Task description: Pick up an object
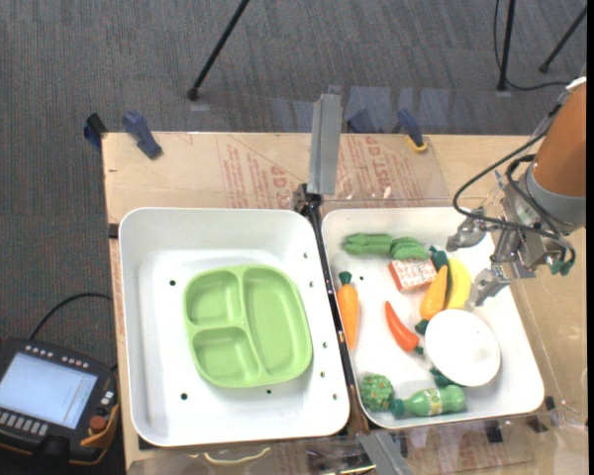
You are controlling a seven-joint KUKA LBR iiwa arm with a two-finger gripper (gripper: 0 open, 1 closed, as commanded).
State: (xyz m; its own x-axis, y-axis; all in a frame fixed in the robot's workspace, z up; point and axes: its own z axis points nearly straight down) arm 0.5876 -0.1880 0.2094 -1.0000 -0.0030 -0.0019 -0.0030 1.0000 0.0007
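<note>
Poised over the upper right corner of the right-hand shallow white bin: grey two-finger gripper, spread wide, nothing between the fingers. Probably parked at this height to line up a descent rather than to close yet.

Directly beneath and just beside the fingertips: yellow plastic banana, touching an orange-yellow curved toy fruit. Likeliest target, judging by closeness alone. Tight quarters, though, with a small red-and-white box to the left and a round white dish just below, so some risk of nudging a neighbour on the way down.

Scattered elsewhere in the same bin: two dark green toy vegetables along the top, an orange toy carrot against the left wall, a red toy chilli pepper at centre, a green toy broccoli and a green plastic bottle lying flat along the bottom.

Resting in the left-hand white bin, well apart from all that: light green three-compartment plastic tray.

Underneath, a pale wooden bench top with blue clamps at its far edge. Beyond, grey carpet crossed by black tripod legs in the upper frame; at lower left, a grey handheld control pendant with a lit screen.
</note>
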